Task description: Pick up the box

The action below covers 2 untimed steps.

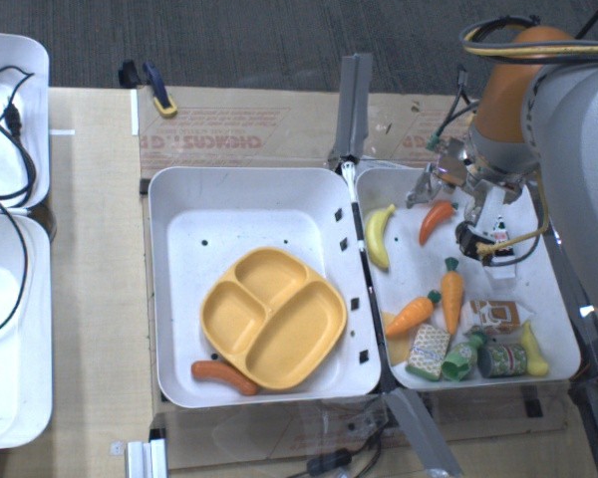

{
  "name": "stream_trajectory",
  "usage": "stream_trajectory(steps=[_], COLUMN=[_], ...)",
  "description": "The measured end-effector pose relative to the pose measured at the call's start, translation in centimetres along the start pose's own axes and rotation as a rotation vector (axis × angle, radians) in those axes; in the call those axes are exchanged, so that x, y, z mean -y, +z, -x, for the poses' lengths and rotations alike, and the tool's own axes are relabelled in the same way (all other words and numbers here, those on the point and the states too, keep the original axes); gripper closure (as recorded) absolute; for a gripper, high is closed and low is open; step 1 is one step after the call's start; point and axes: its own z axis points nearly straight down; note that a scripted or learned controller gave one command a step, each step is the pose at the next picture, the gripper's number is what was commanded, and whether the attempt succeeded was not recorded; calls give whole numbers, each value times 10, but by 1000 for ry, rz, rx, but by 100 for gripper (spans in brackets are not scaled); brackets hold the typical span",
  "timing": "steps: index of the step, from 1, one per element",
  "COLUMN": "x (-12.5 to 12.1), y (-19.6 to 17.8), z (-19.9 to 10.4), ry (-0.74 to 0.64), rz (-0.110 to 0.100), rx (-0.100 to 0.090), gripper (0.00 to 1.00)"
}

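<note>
1. Camera view, claw: the claw [431, 189] hangs over the upper left part of the right bin [556, 285]. Whether it is spread or pressed together cannot be told from this angle.
2. Camera view, nearest item: an orange-red carrot [435, 220] lies tilted just below the claw. Contact between the two cannot be confirmed.
3. Camera view, task item: the box [496, 314] lies well apart from the claw, below it and to its right, flat on the floor of the same bin. It is a small flat carton, brown with a white panel and dark print on top.
4. Camera view, around the box: an upright orange carrot [451, 297] stands between claw and box, just left of the box. A dark can [498, 358] and a green bottle [461, 358] lie just beyond the box, farther from the claw.
5. Camera view, other items: a banana [379, 235] lies left of and below the claw. A yellow divided plate [272, 317] sits far to the claw's left, in the left bin [179, 267].
</note>
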Motion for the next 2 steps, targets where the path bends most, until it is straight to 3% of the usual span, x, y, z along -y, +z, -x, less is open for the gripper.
stream_trajectory(steps=[1, 2], x=[71, 70], y=[-102, 19], z=[17, 40], ry=[-312, -312], rz=[0, -2], rx=[0, 0], gripper=[0, 0])
